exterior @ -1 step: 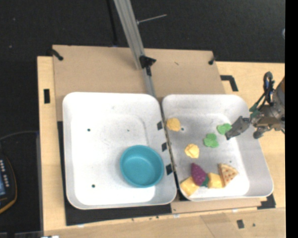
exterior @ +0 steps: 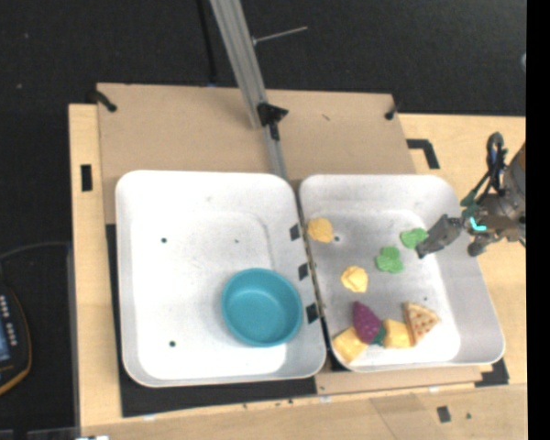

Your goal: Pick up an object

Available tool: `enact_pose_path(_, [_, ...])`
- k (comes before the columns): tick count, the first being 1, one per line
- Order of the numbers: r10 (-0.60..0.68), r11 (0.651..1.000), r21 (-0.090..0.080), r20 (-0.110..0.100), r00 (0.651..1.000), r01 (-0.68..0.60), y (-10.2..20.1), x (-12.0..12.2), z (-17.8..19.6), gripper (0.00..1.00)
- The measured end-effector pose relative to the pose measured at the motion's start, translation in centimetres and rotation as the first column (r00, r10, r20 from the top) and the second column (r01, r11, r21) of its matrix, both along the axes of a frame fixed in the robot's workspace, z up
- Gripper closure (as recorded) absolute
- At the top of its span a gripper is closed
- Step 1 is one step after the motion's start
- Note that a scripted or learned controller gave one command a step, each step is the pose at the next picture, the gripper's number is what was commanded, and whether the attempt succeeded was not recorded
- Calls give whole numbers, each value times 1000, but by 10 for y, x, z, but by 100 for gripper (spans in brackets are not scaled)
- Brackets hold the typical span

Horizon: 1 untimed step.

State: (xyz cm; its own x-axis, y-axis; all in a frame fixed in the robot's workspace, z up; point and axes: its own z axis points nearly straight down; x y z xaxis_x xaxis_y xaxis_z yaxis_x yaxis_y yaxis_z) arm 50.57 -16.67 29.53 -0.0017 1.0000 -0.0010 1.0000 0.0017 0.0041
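Tool first: it reaches in from the right over the right bin, its dark tip just beside a green piece near the bin's upper right, perhaps touching it (the slanted view does not settle that). Whether the fingers are spread or pressed together I cannot tell, and nothing visibly sits between them.

To do the step well, I judge the tool should centre over that green piece, straddle it and close only once low enough to catch it, since so small and flat a thing may skid on the white floor.

Outward from there lie a second green piece, a yellow lump, another yellow one by the divider, then a purple piece, yellow bits and an orange wedge along the near wall. The left bin on the worktop carries a blue bowl.
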Motion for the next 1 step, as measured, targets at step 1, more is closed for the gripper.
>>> enact_pose_path(1, [-2,1000,0,-8,1000,2,-9,4,-58,0])
